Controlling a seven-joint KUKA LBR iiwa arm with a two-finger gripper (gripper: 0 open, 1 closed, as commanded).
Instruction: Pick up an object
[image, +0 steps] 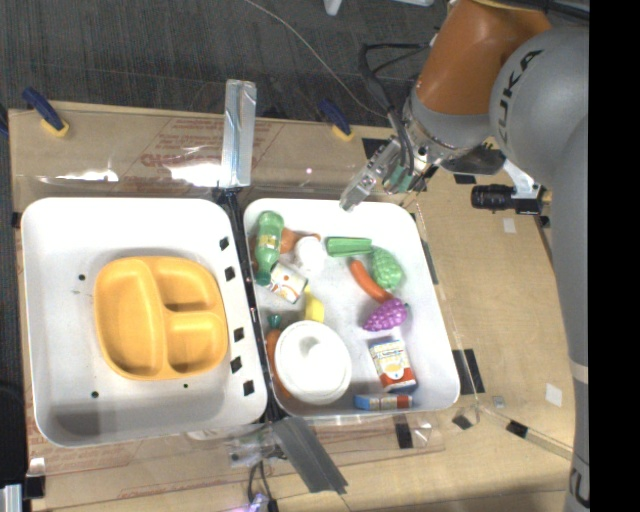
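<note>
The left bin (45, 300) holds a yellow divided tray (160, 315). Right of that tray, the right bin (432, 300) is crowded: a green bottle (267, 243) nearest the tray, a white round lid (312, 360) toward the near edge, then an orange carrot (366, 280), purple grapes (386, 316) and a small juice carton (391, 362). Farthest from the tray, the gripper (362, 188) hangs over the right bin's far rim with nothing between its fingers; they look slightly parted, though I cannot tell.
</note>
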